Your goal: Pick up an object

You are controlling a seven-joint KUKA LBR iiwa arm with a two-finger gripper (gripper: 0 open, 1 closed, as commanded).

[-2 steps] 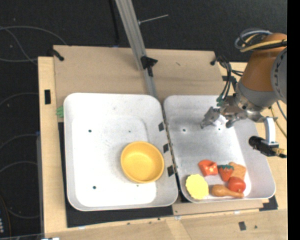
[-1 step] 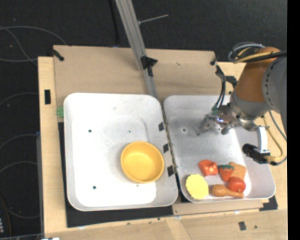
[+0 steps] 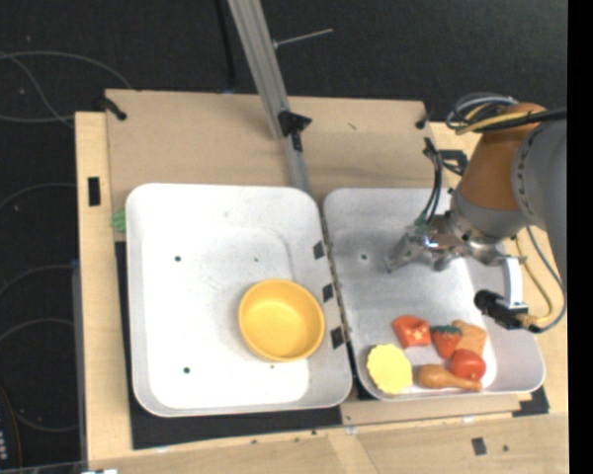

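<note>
Two shallow white bins are seen side by side on a tan bench point(image 3: 217, 136), viewed from above at a slant. The left bin point(image 3: 188, 235) holds a yellow bowl point(image 3: 281, 320), which sits upright toward the bin's near right part, close to the divide between the bins.

The right bin point(image 3: 376, 225) carries a small cluster of objects along its near edge. A round yellow piece point(image 3: 388, 368) lies at the left of the cluster. Just beside it, a red piece point(image 3: 410, 331) is placed slightly farther from the near rim. To the right of these, an orange piece point(image 3: 466, 336) and a red rounded piece point(image 3: 467, 364) are crowded together and appear to touch. A tan elongated piece point(image 3: 443, 376) lies along the near rim beneath them.

The grey arm point(image 3: 534, 181) with its orange band is seen entering from the right, above the right bin. The gripper point(image 3: 407, 252) is positioned over the middle of the right bin, pointing toward the left, well apart from the cluster of objects at the near edge. Nothing is seen between its fingers; how far the jaws are parted cannot be told, as the fingertips are small and blurred against the bin floor.

A slanted metal pole point(image 3: 267, 77) is seen rising from the far side of the bench between the bins
</note>
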